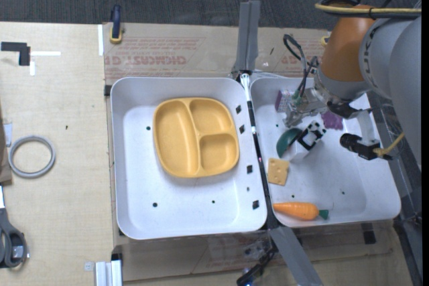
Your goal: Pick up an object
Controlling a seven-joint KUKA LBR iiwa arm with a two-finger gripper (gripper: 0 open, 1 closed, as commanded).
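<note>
I see the arm [375, 50] reaching over the right bin [348, 201], its gripper [303, 110] low near that bin's back edge. From this slant I cannot tell what the gripper is doing or whether it has anything. Just below it lie a dark green piece [288, 139] and a small black-and-white object [311, 134], touching or nearly so; a purple bit [332, 120] sits beside them. A yellow cheese wedge [278, 171] lies near the bin's left wall, and a toy carrot [298, 210] rests along its front edge. In the left bin [134, 211] a yellow divided plate [196, 137] sits near the middle.
</note>
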